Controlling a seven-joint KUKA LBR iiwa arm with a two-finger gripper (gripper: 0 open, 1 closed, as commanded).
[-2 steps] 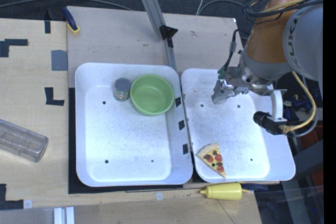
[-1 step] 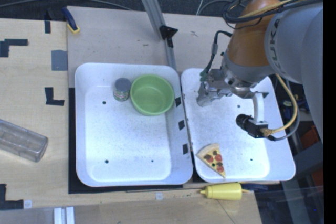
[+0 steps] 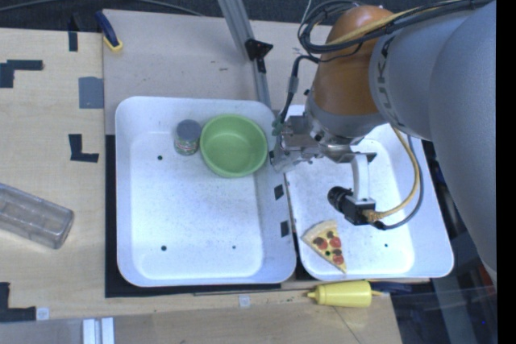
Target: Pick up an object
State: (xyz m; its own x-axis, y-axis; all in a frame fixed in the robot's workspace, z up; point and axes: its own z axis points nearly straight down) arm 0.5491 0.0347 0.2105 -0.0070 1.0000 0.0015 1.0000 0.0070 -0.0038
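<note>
A: Camera view is showing the arm (image 3: 419, 68) reaching in from the right, with the gripper (image 3: 292, 147) hanging over the divide between the two bins, near their far edge. Whether anything is sitting in its grasp, I cannot tell.

B: What is lying nearest to it?

A: A green bowl (image 3: 234, 145) is sitting just to its left, in the left bin (image 3: 193, 254), toward the far right corner. A small grey can (image 3: 187, 137) is standing right beside the bowl, touching or nearly touching its left side.

B: And in the right bin (image 3: 419, 254)?

A: A toy pizza slice (image 3: 326, 241) is lying near the front left corner, well below the gripper. A black fitting with a yellow cable (image 3: 355, 205) is hanging between the wrist and the slice.

B: Anything outside the bins?

A: A yellow bottle (image 3: 343, 294) is lying along the bench's front edge, and a clear plastic container (image 3: 32, 215) is resting on the bench (image 3: 48, 133) at the left.
</note>
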